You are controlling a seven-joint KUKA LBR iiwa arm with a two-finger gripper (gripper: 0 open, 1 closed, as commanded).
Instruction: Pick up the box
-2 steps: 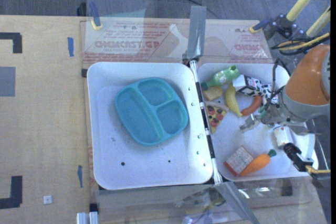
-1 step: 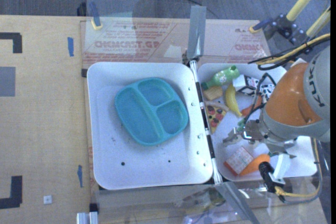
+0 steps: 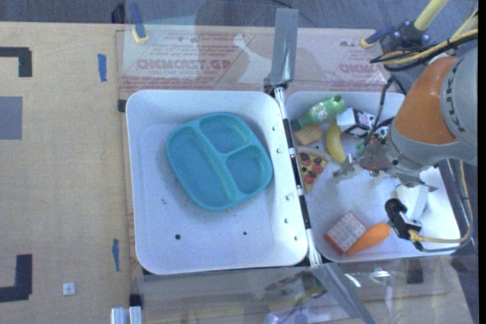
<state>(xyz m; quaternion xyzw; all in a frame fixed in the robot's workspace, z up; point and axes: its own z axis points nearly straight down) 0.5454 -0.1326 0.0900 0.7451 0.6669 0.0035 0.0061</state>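
Observation:
The box [image 3: 345,231] is small and flat, with a red and white chequered face. It lies near the front wall of the right bin [image 3: 440,235], and an orange carrot [image 3: 370,237] touches its right side. My gripper [image 3: 357,165] hangs over the middle of that bin, farther back than the box and apart from it. It is open with nothing between its fingers. The grey arm with its orange band [image 3: 425,114] reaches in from the right.
At the back of the right bin lie a green bottle [image 3: 323,110], a yellow banana [image 3: 334,142], a tan bread piece [image 3: 307,135] and a pizza slice [image 3: 310,165]. A teal divided plate [image 3: 220,160] sits in the left bin [image 3: 152,239]. Black and yellow cables [image 3: 402,220] hang beside the carrot.

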